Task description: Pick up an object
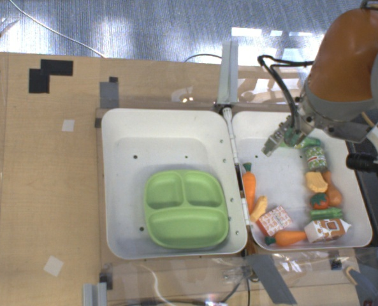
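We see a pale green divided plate in a white bin, orange carrots below the gripper, and a red-and-white patterned box.

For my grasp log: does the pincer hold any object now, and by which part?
Nothing is held: the metal two-finger pincer hangs over bare floor of the right shallow white bin.

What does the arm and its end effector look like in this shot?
The arm is grey with a large rounded orange band above the wrist; part of a dark letter marking shows on the grey shell at the right edge. Black cables loop from the wrist toward the gripper, a small metallic grey assembly with green parts.
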Controlling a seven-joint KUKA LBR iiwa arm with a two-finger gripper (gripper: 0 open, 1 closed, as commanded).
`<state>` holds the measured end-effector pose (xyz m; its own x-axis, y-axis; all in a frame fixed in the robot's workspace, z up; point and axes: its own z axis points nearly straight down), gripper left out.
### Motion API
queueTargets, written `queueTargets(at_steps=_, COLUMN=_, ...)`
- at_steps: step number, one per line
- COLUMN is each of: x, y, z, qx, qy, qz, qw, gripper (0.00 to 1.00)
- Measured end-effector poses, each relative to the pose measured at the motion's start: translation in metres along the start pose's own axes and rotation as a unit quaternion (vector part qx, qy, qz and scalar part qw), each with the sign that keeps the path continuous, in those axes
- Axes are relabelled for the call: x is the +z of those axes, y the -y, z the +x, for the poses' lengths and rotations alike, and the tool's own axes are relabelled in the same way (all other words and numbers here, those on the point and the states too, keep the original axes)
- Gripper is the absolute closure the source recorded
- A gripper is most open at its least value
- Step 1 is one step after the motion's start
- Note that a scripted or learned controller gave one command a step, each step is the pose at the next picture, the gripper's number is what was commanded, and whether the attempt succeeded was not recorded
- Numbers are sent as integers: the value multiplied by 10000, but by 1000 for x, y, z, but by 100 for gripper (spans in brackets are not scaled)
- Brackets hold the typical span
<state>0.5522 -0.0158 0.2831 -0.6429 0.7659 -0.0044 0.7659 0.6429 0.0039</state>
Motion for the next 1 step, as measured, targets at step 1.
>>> queueTargets(at_steps=1, x=-21, y=-52, z=-64, qx=-206, qy=10, qz=-7, qw=9998, gripper=100)
